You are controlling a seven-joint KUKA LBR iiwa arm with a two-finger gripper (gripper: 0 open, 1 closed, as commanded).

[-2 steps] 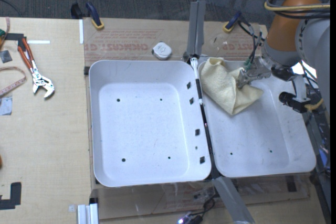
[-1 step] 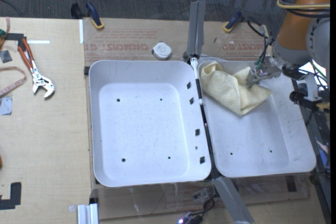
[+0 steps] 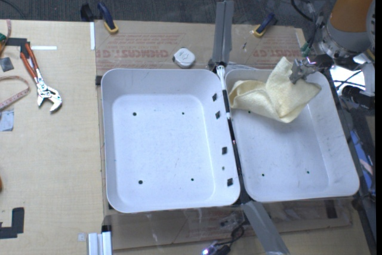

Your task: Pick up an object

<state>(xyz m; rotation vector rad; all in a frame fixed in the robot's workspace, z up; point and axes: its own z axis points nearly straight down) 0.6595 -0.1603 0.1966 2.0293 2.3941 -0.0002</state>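
A crumpled pale yellow cloth lies in the far part of the right bin. Its right corner is pulled up into a peak. My gripper sits at that peak, fingers pinched together on the raised fold of the cloth. The grey arm with its orange band comes in from the upper right, above the bin's far right corner.
The left bin stands beside the right one, with a grey divider post between them at the back. On the bench to the left lie a wrench and a small round white object. Clamps sit on the far edge.
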